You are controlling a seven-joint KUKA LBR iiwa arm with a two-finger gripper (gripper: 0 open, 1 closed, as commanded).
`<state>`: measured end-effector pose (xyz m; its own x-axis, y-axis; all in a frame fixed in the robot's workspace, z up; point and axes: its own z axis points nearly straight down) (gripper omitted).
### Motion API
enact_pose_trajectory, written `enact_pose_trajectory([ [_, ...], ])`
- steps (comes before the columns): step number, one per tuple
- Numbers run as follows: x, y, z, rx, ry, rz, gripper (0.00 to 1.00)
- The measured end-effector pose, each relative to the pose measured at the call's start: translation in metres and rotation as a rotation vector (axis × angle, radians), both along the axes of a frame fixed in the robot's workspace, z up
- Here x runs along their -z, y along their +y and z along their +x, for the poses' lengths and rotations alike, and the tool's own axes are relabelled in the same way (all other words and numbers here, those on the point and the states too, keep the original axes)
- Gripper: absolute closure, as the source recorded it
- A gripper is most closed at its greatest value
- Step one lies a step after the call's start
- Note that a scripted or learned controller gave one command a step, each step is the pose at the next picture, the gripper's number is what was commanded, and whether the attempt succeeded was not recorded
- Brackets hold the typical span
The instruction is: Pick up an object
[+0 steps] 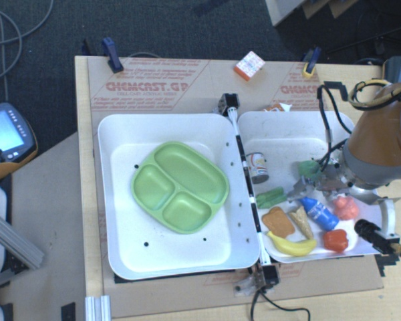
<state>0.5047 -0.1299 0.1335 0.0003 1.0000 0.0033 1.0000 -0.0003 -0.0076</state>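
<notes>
Claw (pixel 306 194): I cannot tell its state.
Blue bottle (pixel 320 214), lower right: light, stiff, slippery; I'd grip its middle.

The robot's big round arm (pixel 381 146) has a wide orange band and a smooth grey part under it, above the shallow white right-hand bin (pixel 281 129). Thin black cables (pixel 329 112) loop off the arm's top over that bin. A yellow curly cable sits by the orange band. A black stubby piece sticks out near the bin's corner.
</notes>
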Motion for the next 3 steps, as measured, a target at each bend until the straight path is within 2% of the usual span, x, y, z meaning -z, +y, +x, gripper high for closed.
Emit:
enact_pose_trajectory([
  [1,0.051,0.003,-0.027,0.002,-0.004,-0.001,0.0],
  [2,0.038,0.002,-0.024,0.001,-0.011,-0.004,1.0],
  [3,0.035,0.032,0.021,-0.005,-0.012,-0.005,1.0],
])
